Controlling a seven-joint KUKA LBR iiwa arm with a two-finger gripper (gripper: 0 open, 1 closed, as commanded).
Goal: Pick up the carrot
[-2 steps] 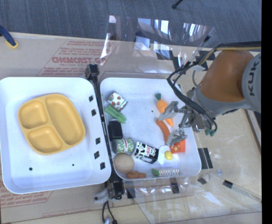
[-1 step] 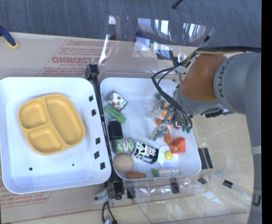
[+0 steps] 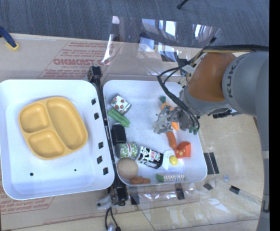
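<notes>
Hovering low in the right bin (image 3: 145, 88), the gripper (image 3: 165, 121) has metal fingers too blurred against the clutter for me to tell how they are set. The carrot (image 3: 171, 137) lies just beside it, an orange stick angled toward a red toy (image 3: 183, 149). Further left sit a green pod (image 3: 118, 117) and a dark can (image 3: 118, 134), and the other bin (image 3: 5, 129) holds a yellow divided plate (image 3: 52, 126).

The claw (image 3: 165, 121) is grey metal, under a grey arm (image 3: 248, 83) with an orange band (image 3: 208, 76). Just right of it lies the orange carrot (image 3: 171, 138), beside a red piece (image 3: 183, 149). Left of it sit a green pod (image 3: 118, 116) and a black-and-white cow-patterned carton (image 3: 150, 157). Far left, a yellow plate (image 3: 52, 126) rests in a white bin (image 3: 5, 143).
</notes>
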